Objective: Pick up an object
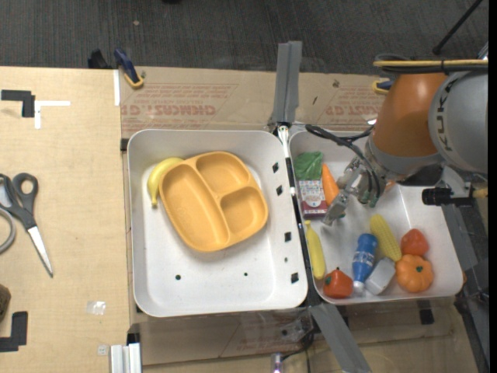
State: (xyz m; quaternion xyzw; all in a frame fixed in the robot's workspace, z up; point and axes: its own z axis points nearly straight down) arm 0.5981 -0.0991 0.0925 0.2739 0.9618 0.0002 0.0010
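My gripper (342, 199) hangs over the right bin (444, 286), its fingers open with nothing between them. It sits just right of an orange carrot (330, 183) and a green-and-red packet (311, 183). Below it lie a blue bottle (363, 258), a yellow corn cob (384, 236), a red tomato (414, 242), an orange pumpkin (414, 273), a red pepper (338, 284) and a long yellow piece (315, 251) along the bin's left wall.
The left bin (210, 286) holds a yellow divided plate (211, 200) with a banana (159, 177) tucked against its left side. Scissors (27, 216) lie on the bench at far left. A grey divider (289, 92) runs between the bins.
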